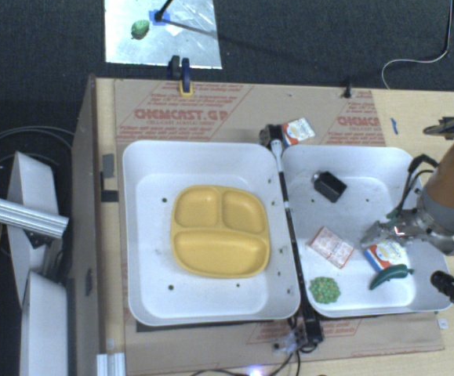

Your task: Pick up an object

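Two white bins [144, 210]: one tray [219, 231], five objects [330, 185].

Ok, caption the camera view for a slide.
Gripper low in the right bin by a small packet and green pepper; yellow tray in the left bin.

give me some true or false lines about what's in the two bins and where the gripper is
1. A yellow divided plate lies in the left bin. True.
2. The black block lies in the left bin. False: it lies in the right bin, near its far side.
3. The gripper is over the right bin, beside the small red and white packet. True.
4. The green round thing sits on the yellow plate. False: it sits on the right bin's floor, near the front left corner.
5. A green pepper lies just in front of the small packet. True.
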`<state>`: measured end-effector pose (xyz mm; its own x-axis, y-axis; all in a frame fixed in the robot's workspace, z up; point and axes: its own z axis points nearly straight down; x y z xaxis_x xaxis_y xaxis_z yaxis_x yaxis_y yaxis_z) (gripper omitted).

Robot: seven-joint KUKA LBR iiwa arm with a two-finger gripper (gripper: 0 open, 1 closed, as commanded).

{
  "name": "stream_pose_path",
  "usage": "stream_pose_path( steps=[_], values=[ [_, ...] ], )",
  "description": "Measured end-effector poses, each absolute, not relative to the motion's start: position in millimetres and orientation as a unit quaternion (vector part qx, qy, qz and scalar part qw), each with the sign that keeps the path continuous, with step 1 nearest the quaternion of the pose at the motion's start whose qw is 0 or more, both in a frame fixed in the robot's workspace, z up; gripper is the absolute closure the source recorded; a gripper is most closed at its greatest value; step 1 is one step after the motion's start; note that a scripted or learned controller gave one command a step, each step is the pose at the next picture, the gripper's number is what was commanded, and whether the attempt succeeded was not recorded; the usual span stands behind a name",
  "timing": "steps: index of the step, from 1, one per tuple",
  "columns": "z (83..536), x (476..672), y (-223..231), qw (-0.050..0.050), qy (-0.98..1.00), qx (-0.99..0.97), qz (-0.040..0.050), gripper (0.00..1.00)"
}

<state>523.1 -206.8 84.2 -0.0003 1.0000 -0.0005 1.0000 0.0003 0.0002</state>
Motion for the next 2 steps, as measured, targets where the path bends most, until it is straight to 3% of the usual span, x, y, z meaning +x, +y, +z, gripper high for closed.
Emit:
stream_pose_path(
  steps=[1,2],
  values=[
    [95.0,524.5,-206.6,0.002,0.707,0.707,0.0010,1.00],
    [138.4,506.0,-121.0,0.000,0.708,0.706,0.0007,1.00]
  ],
)
